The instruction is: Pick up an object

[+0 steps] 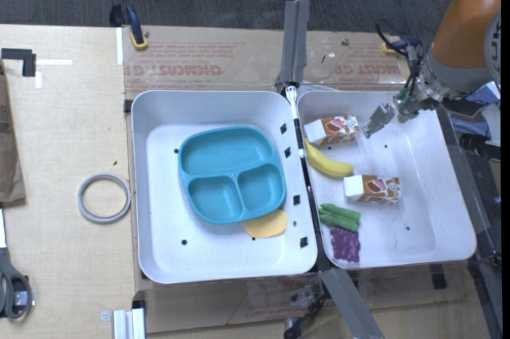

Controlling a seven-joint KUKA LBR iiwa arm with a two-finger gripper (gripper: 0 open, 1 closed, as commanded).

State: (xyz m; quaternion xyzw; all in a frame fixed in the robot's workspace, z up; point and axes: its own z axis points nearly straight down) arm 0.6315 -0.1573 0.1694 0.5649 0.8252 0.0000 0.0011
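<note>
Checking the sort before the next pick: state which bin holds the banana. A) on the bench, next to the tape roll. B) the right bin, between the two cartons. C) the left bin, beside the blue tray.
B: the banana lies in the right bin, between the two cartons.

The arm (466, 34) has a rounded orange shell, glossy, with a yellowish rim at its top and a grey collar below it. Dark cables loop beside the wrist. A small metallic grey gripper (381, 119) ends it, with tiny coloured spots near its base.
</note>
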